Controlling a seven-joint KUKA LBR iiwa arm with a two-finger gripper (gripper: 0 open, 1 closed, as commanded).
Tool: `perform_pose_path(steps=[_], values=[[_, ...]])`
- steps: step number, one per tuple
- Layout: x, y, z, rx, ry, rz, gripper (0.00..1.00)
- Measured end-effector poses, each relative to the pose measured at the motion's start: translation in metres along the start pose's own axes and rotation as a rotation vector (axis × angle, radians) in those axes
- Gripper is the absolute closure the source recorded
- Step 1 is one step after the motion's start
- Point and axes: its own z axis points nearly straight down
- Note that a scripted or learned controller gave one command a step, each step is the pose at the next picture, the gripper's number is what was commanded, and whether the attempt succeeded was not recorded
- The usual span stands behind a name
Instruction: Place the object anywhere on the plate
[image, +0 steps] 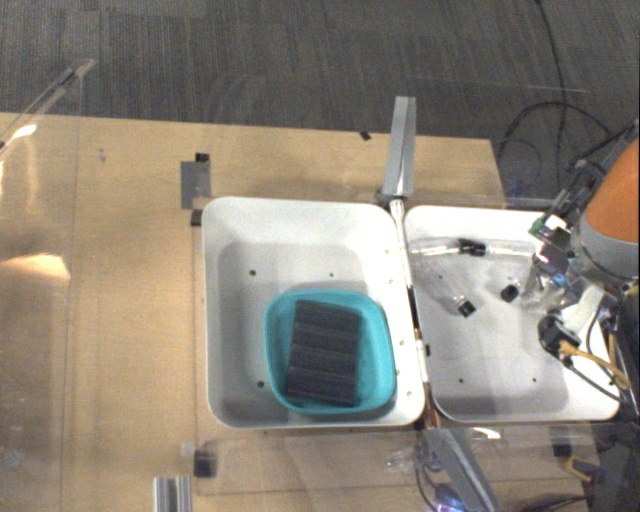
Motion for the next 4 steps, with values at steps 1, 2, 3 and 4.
perform_pose_path(steps=[1, 2, 3, 4], values=[[0.095, -0.079, -0.001, 0.004, -0.001, 0.023, 1.00], [0.065, -0.042, -0.193, -0.006, 0.002, -0.097, 1.00], [0.126, -0.057, -0.140, 0.002, -0.001, -0.103, 1.00], [0.155, -0.129, -0.082, 0.005, -0.002, -0.093, 1.00]])
